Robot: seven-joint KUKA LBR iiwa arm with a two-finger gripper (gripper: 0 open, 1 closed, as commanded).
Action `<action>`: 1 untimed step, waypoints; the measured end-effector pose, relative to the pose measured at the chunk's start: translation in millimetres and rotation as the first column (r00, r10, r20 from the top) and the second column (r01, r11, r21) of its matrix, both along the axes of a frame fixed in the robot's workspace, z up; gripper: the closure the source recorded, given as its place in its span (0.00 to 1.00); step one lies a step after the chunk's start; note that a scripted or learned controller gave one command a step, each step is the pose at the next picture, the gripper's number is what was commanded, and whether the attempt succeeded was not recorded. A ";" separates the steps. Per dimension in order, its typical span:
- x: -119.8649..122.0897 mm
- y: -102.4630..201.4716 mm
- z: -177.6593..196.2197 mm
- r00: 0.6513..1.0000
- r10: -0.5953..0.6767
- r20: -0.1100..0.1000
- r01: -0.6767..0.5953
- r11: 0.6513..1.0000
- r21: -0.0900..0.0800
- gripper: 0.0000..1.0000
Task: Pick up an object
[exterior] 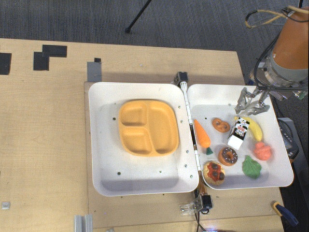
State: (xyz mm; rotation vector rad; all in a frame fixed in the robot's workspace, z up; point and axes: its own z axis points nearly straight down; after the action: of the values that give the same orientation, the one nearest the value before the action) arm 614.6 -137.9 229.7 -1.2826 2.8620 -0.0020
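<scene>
gripper (252, 103) above right bin (285, 178), nr banana (253, 128)

You can't tell whether anything sits between the tips of the gripper (252, 102), because its metal parts blur together above the right bin (285, 178). The arm (293, 42) is cut off by the top and right edges, so you lose everything behind its orange band. Just below the fingertips, the banana (254, 128) is partly covered by the small carton (239, 131) lying across it.
</scene>
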 end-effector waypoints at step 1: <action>0.1 0.1 0.1 1.000 -0.001 0.000 0.001 1.000 0.000 0.00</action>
State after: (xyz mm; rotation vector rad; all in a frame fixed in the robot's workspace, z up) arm 614.7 -137.8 229.8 -1.2813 2.8620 -0.0020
